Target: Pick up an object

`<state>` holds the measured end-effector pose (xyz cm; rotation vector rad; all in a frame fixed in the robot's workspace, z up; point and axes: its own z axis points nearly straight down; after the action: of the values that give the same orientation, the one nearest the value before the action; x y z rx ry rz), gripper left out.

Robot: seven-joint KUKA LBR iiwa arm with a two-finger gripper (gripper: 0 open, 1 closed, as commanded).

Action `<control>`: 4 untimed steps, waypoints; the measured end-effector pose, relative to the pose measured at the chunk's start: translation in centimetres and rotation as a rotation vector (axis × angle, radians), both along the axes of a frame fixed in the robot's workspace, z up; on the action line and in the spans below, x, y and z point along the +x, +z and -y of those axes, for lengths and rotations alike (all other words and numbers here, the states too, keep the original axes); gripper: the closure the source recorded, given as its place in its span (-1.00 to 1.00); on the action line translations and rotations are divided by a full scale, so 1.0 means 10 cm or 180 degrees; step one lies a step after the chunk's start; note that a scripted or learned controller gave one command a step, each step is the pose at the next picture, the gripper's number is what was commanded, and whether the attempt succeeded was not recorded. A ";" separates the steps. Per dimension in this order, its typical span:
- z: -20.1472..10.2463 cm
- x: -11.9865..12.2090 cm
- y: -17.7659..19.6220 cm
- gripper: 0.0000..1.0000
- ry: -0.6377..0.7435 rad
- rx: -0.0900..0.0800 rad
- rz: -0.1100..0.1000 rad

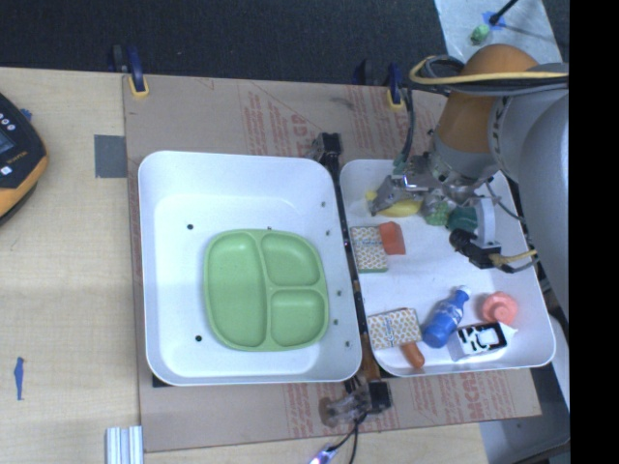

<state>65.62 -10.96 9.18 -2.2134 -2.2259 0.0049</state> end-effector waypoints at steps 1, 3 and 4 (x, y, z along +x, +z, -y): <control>0.98 0.00 0.73 -1.00 -0.0012 -0.0006 0.0012; 1.04 0.00 0.36 -1.00 -0.0010 -0.0003 0.0007; 0.29 -0.15 0.47 -1.00 0.0001 0.0000 0.0002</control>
<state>64.17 -13.82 13.84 -2.2133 -2.2266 0.0040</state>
